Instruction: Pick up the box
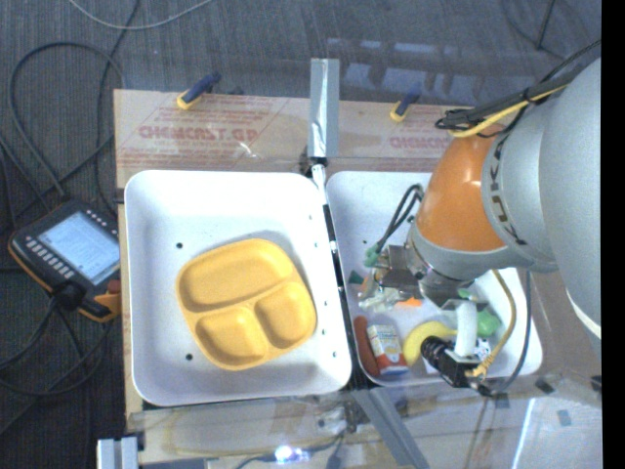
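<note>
Camera view: you are looking at the grey arm with the orange band [469, 213] hanging over the right white bin [366, 189].
Box: the small red and white carton [384, 347] is lying near that bin's near-left corner, beside a yellow banana-shaped toy [422, 339].
Handling: it is looking light, stiff and smooth; take its long sides.
Gripper: I cannot tell its state.

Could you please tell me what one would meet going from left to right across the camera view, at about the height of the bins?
Orange-and-black handheld control pendant with a screen → yellow three-compartment plastic tray in the left white bin → red-and-white box in the right white bin → yellow banana.
</note>
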`<state>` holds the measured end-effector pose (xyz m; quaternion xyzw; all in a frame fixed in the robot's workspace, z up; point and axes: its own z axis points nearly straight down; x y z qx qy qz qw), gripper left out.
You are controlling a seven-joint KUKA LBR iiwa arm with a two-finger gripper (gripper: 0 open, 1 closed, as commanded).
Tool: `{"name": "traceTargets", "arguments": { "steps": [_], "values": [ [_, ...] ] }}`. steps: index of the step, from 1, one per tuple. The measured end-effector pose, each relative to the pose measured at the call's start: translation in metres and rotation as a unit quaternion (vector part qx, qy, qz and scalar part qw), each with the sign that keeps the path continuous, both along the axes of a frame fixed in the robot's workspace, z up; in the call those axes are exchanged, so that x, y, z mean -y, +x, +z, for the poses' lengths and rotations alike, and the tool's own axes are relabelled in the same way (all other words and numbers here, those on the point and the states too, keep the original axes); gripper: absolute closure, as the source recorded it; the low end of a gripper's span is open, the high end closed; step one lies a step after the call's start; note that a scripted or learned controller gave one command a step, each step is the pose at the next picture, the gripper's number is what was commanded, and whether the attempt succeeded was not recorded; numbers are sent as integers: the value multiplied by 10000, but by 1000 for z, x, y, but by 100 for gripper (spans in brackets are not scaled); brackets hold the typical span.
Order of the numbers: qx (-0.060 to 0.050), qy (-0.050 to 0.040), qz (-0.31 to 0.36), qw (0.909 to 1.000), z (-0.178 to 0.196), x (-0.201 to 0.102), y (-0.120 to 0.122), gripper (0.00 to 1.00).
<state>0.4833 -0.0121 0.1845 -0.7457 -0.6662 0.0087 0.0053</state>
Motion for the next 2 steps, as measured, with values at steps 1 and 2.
{"name": "traceTargets", "arguments": {
  "steps": [1, 2],
  "values": [
    [48, -26, -1614, 9869, -5, -88, -1, 100],
    [48, -56, -3072, 9516, -50, -128, -2, 100]
  ]
}}
